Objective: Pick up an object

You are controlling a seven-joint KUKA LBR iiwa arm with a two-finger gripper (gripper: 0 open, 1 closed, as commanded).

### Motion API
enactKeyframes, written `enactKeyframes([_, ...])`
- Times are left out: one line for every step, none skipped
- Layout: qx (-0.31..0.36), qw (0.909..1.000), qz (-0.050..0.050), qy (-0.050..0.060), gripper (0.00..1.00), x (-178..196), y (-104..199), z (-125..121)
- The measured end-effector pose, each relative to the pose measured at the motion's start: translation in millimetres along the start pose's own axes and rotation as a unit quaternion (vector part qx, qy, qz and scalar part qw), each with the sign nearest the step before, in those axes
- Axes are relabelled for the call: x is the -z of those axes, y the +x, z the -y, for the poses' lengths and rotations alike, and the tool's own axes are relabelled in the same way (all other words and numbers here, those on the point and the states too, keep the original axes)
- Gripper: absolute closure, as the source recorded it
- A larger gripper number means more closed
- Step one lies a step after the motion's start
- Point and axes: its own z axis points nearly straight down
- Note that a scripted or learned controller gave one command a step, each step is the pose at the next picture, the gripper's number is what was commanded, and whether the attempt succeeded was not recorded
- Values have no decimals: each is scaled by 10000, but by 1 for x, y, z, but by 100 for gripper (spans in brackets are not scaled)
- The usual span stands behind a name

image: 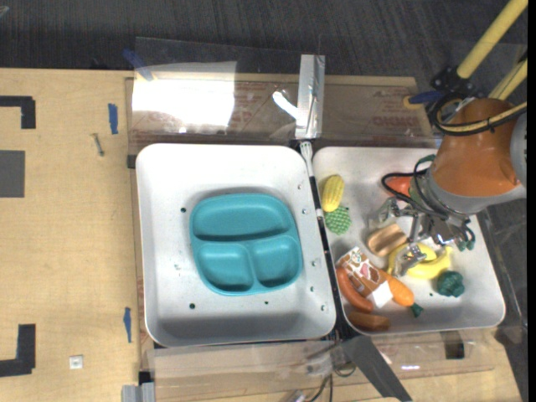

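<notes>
Progress on the pick looks early to middling: the gripper (416, 239) is down inside the right bin (486, 308), low among the toys, but nothing can be seen lifted clear of the bin floor. Whether it is clenched or released I cannot tell; the metal parts at the wrist blur into the clutter beneath them.

Directly under and touching the gripper's near side lies a yellow banana-like toy (425, 262), with a tan bread-shaped piece (386, 238) just beside the gripper, toward the other bin. These two seem the likeliest targets, though which one the arm is after cannot be settled. Below the gripper in the view sit a small carton (363, 270), an orange carrot (400, 292) and a brown sausage-like piece (358, 298), all close together. A dark green toy (450, 285) rests near the gripper, on the side away from the other bin. Farther off, toward the divider, a corn cob (332, 193) and a green round toy (337, 220) lie touching one another.

Well apart from the gripper, the left bin (159, 224) holds a teal compartment tray (245, 241).

What is left, as I judge it: secure a hold on one toy and raise it free of its neighbours. Crowding there could make the grasp slip.
</notes>
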Motion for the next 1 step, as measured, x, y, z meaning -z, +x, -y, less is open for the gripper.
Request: enactKeyframes([-168, 9999, 20, -2, 0, 1, 41, -43])
